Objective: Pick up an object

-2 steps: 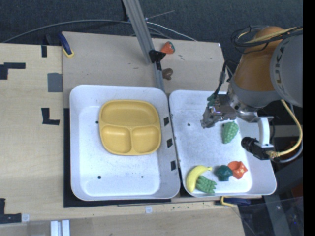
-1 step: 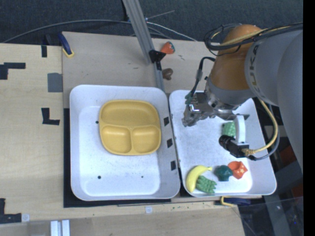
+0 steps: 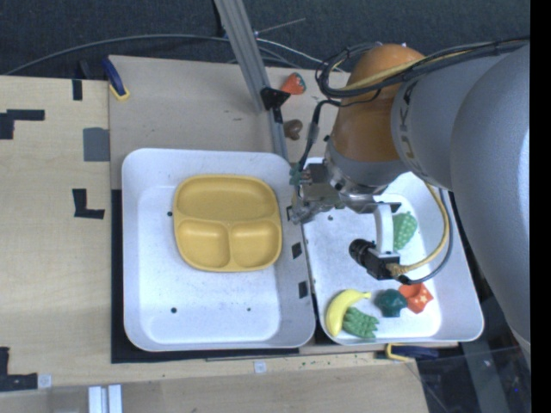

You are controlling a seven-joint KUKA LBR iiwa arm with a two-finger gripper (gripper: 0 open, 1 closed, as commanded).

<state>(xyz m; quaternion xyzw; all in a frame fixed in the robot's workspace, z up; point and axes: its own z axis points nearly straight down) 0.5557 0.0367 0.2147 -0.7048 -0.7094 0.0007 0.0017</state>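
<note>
My gripper [image 3: 300, 203] hangs over the left edge of the right bin [image 3: 461, 321], close to the wall between the two bins, with the orange wrist band above it. At the front of that bin lie a yellow banana [image 3: 338, 305], a bumpy green toy [image 3: 362, 323], a teal piece [image 3: 390, 302] and a red-orange piece [image 3: 417, 297]. A pale green leafy toy [image 3: 403, 229] rests near the bin's right side, partly behind a cable. Nothing can be made out in the gripper.
A yellow three-compartment plate [image 3: 228, 222] lies in the back of the left bin [image 3: 146, 317]. A black fitting [image 3: 370, 258] on a yellow cable hangs over the right bin. A grey pole [image 3: 245, 46] rises behind the bins.
</note>
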